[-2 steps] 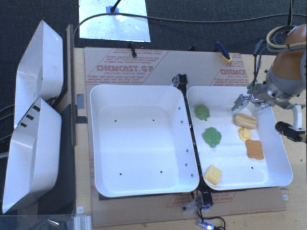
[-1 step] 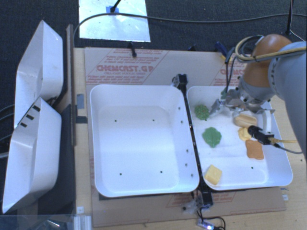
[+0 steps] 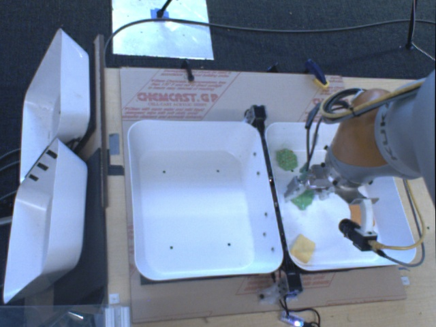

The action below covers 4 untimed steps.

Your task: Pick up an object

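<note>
- Worktop (image 3: 116, 251): pale wood, slanted view, dark carpet around it.
- Cardboard sheet (image 3: 178, 95) with red print lies flat on worktop, under both bins.
- Left white bin (image 3: 136, 203) and right white bin (image 3: 320, 261) sit side by side on the cardboard, touching along a black divider strip (image 3: 270, 189).
- Blue-yellow clamp (image 3: 317, 73) at far edge.

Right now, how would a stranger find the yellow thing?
Look in the right bin of the two white ones on the bench. The yellow block lies at its near left corner, alone; the two green pieces sit farther back.
</note>
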Each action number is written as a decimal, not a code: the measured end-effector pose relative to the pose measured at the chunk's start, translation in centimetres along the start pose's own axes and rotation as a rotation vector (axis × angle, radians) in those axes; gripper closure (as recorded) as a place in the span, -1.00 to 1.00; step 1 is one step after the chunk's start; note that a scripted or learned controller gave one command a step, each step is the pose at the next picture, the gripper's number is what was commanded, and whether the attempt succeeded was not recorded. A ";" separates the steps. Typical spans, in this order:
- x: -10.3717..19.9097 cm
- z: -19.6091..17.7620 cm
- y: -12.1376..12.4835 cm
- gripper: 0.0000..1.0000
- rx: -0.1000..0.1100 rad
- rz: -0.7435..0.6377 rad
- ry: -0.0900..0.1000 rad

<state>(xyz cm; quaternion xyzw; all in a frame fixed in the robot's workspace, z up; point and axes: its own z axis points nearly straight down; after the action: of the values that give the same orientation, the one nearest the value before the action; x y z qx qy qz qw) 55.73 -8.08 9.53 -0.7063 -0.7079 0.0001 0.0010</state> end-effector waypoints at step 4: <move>-0.4 1.1 -1.9 -1.00 -0.001 0.003 -0.001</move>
<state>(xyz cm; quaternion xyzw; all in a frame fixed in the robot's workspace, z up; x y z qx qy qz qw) 53.78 -8.52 8.41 -0.7073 -0.7069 0.0001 0.0002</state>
